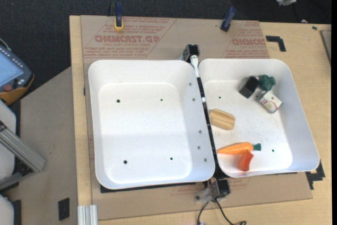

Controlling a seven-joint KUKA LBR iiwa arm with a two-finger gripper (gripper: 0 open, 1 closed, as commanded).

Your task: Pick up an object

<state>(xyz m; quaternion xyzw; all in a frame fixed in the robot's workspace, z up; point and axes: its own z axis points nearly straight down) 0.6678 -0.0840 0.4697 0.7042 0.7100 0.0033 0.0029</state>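
Where clamps pin it, board point(158, 34) printed "CHEMCAST GP", two bins

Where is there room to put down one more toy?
The left bin has a wide bare floor from wall to wall. In the right bin, there is a bare patch between the tan block and the right wall. It is crowded at the back by the black block and green toy, and in front by the toy carrot.

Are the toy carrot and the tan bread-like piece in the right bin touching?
Apart. The camera view shows bare white bin floor between the carrot and the tan piece.
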